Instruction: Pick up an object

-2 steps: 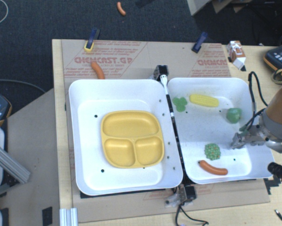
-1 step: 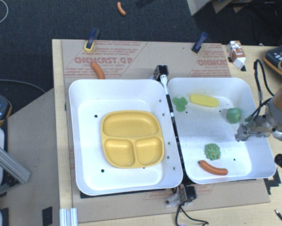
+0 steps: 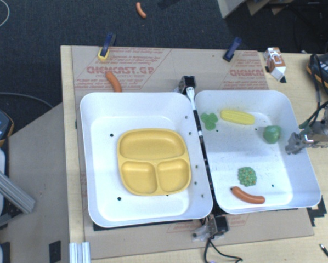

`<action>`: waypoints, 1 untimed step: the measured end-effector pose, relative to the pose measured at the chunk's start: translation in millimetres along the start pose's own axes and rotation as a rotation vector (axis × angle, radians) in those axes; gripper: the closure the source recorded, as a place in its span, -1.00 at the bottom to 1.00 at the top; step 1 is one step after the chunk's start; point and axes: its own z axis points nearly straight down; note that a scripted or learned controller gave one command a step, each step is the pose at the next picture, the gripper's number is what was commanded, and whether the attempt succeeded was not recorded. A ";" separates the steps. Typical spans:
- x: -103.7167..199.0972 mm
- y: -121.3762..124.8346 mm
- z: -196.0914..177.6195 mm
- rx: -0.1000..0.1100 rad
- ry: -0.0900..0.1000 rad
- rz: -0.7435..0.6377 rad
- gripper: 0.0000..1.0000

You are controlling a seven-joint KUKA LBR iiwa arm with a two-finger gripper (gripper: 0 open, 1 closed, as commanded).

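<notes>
Bench seen from above at a slant, with two shallow white bins side by side on a brown board. The left bin holds a yellow divided tray, lying flat near the middle, with one long section at the top and two smaller ones below.

The right bin holds five toy foods, all apart from one another. A yellow corn cob lies near the far wall. Just left of it sits a small green leafy piece. A round green ball-like item rests toward the right wall. Nearer the front is a bumpy green clump, perhaps broccoli, and in front of that a red-orange sausage lies slantwise.

The claw sits at the right rim of the right bin, just beside the green ball but not touching it. It is small and partly blurred, so I cannot tell whether it is spread or pressed together; nothing is seen between its tips.

Outside the bins, an orange sausage lies on the board behind the left bin, and another small one lies on the dark floor beyond the bench.
</notes>
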 end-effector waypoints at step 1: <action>-0.7 1.5 -31.7 0.001 0.000 -0.001 1.00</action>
